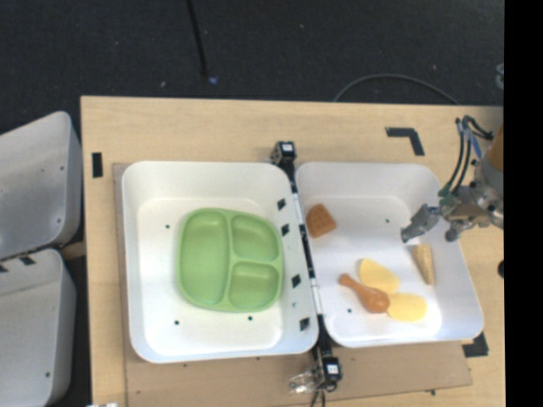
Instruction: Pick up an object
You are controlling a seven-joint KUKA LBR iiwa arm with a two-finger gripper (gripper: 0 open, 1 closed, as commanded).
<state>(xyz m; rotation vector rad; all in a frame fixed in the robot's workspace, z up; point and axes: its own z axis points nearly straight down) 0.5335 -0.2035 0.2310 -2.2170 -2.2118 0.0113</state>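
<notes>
Grey jaws (437, 224) hang spread open just above the pale cone (424, 264) in the right bin (356, 176).

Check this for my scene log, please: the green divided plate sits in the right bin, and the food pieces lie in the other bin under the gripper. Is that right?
Not quite. The camera view shows the green divided plate in the left bin, not the right. The rest holds: the food pieces, including the drumstick, lie in the other bin, where the gripper hangs.
</notes>
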